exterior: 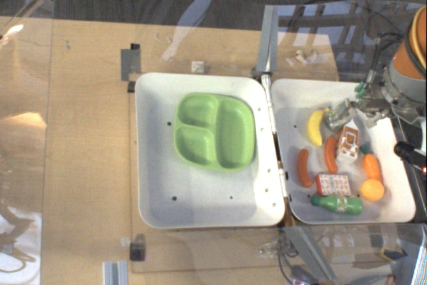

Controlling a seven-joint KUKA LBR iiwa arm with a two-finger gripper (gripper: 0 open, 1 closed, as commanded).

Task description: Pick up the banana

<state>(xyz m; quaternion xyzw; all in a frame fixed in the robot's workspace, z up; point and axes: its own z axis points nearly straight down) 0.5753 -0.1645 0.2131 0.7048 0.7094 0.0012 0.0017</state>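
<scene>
Camera view has the banana lying in the right bin, up near that bin's far left corner, and everything else can be read off it. Just to the banana's right hovers the gripper, its metal tip right beside the fruit's upper end; whether the jaws are spread or pressed together, I cannot tell from this angle. Nothing shows between them. Below the banana sit two red sausages, and to its right a small white carton. Further down-right of the banana come a carrot, an orange, a red box and a green bottle. Left of the banana, across the divider, the left bin carries a green divided plate.
</scene>
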